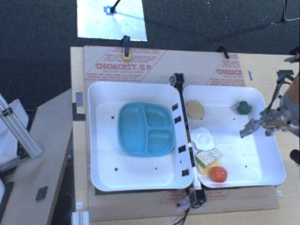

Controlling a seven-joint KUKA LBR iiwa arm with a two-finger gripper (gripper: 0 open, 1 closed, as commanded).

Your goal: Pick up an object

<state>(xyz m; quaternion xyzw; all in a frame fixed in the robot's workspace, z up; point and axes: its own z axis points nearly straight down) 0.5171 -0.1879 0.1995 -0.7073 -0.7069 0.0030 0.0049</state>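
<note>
The right bin (267, 161) holds a tan round disc (195, 109) at its back left, a dark green lump (243, 108) at the back right, a white cup-like piece (202, 138), a checkered green and white block (208, 156) on a yellow piece (206, 168), and a red ball (218, 174) at the front. My gripper (248, 129) hangs over the bin's right half, reaching in from the right, above bare floor and apart from every object.
The left bin (101, 125) carries a blue divided plate (144, 129). A black divider with clips (183, 139) runs between the bins. A yellow clamp (126, 54) sits at the bench's back edge.
</note>
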